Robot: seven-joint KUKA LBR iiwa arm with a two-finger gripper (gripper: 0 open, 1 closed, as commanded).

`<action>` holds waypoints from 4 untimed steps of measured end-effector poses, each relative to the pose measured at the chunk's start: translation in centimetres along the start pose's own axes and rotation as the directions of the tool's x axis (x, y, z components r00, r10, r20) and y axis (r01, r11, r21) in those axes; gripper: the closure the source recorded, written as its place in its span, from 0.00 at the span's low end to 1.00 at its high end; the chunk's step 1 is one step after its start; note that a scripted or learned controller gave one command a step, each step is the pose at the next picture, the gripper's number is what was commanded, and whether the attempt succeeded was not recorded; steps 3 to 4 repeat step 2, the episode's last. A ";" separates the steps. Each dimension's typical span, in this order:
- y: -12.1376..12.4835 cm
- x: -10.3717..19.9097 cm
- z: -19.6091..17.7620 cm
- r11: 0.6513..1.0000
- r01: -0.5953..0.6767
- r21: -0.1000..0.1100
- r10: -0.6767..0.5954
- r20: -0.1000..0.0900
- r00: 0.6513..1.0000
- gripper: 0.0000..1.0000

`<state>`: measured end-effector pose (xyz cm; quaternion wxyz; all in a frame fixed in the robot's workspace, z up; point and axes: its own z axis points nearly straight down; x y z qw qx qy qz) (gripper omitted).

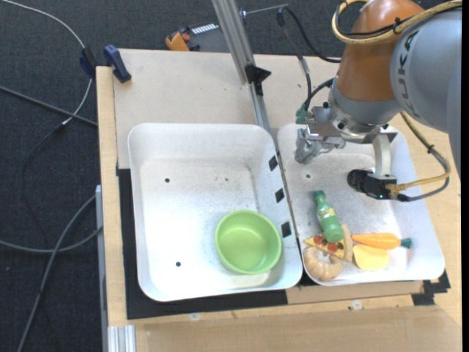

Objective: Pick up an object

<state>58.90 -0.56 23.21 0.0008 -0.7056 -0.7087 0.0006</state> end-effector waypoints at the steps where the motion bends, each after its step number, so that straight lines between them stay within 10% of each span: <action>1: 2.5 4.7 1.0 1.000 0.000 0.000 0.000 0.000 1.000 1.00; 4: 4.7 8.4 0.7 1.000 -0.001 -0.001 0.001 0.000 1.000 1.00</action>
